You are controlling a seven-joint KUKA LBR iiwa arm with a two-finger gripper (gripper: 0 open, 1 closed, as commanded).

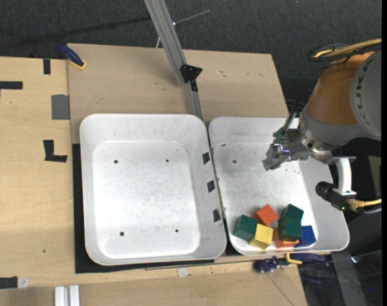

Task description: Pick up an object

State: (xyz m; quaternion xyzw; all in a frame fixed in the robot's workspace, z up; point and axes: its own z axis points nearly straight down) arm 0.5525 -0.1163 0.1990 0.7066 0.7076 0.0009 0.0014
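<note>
Several small blocks lie bunched in the near corner of the right bin (244, 139): a dark green block (245, 227), a yellow block (263, 235), an orange block (267, 214), another green block (293, 218) and a blue block (306, 235). My gripper (275, 157) hangs over the upper right part of that bin, well behind the blocks. I see nothing held between its fingers. The grey and orange arm (336, 104) reaches in from the right.
The left bin (142, 129) sits beside the right one on the wooden bench. A slanted metal pole (171, 37) with a black clamp (190, 74) runs down toward the gap between the bins. Cables (346, 203) hang at the right bin's far edge.
</note>
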